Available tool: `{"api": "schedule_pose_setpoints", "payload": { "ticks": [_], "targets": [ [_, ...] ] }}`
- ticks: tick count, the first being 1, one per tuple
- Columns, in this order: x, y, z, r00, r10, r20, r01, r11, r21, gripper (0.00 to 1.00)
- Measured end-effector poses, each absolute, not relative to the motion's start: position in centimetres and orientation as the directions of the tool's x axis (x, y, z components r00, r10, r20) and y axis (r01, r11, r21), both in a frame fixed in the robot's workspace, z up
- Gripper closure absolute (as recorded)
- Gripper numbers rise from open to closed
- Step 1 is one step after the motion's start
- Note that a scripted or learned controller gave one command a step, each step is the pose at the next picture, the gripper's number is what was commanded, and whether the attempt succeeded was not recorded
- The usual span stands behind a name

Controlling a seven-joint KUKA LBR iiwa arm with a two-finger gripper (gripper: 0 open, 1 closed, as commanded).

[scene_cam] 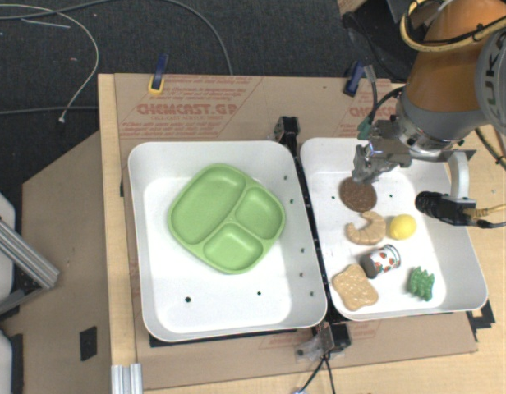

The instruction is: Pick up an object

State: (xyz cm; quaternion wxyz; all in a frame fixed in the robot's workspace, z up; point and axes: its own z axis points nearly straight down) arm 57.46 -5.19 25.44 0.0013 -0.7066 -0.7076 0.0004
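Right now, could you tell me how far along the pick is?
Done: the gripper is lowered over the right bin, just above the brown round cookie. In hand: nothing visibly. Left: grasping and lifting; the cookie lies flat on the bin floor.

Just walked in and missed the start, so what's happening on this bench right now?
A grey and orange robot arm reaches into the right bin, its gripper low over a brown round cookie. Nothing is visibly held yet. Nearby in that bin lie a tan curved biscuit, a yellow ball, a small can, a cracker and a green toy. The left bin holds a green divided plate.
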Motion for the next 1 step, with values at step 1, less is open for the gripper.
{"api": "schedule_pose_setpoints", "payload": {
  "ticks": [1],
  "targets": [
    [57.35, 0.40, 23.65, -0.005, 1.000, 0.002, 1.000, 0.005, -0.004, 1.00]
  ]
}}
